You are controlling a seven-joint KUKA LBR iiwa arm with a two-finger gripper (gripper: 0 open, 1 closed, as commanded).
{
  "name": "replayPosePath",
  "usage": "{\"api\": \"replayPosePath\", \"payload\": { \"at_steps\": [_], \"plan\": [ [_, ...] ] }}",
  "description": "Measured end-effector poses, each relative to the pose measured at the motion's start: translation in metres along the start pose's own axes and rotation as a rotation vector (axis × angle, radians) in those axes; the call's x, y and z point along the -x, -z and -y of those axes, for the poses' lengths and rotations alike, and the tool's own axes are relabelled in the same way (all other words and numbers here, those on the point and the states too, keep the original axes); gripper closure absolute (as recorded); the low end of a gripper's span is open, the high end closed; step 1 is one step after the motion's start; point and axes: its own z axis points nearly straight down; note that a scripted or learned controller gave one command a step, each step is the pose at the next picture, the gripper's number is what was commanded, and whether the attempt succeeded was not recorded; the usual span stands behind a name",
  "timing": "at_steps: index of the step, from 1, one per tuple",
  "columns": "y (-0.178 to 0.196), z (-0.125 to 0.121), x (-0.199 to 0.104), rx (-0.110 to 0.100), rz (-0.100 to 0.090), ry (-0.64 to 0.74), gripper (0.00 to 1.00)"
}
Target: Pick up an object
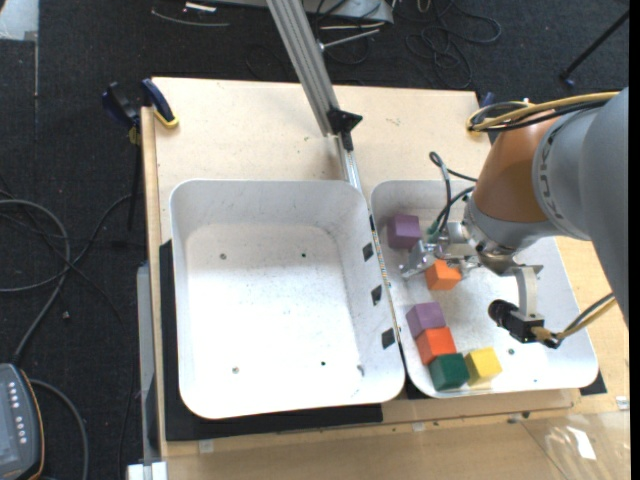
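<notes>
The arm [545,173] reached from the right, bent over the right bin [560,373]; its gripper [432,260] met an orange block [443,276], grip unclear.

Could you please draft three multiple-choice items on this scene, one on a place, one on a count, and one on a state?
1. Where do the blocks lie?
A. In the left bin
B. In the right bin
C. On the bare bench

2. How many purple blocks are there?
A. One
B. Two
C. Four

3. How does the green block sit?
A. Alone in a bin's far corner
B. Stacked on a purple block
C. Beside the yellow block near the front rim

Answers:
1 B: all blocks lie in the right bin, under the gripper.
2 B: one purple block sits farther back, another purple block nearer the front.
3 C: the green block adjoins the yellow block.
</notes>
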Motion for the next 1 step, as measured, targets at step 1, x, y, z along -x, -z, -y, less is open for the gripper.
{"api": "replayPosePath", "payload": {
  "at_steps": [1],
  "plan": [
    [0.01, -0.0008, 0.0, 0.0, -0.001, 0.0, 1.0]
  ]
}}
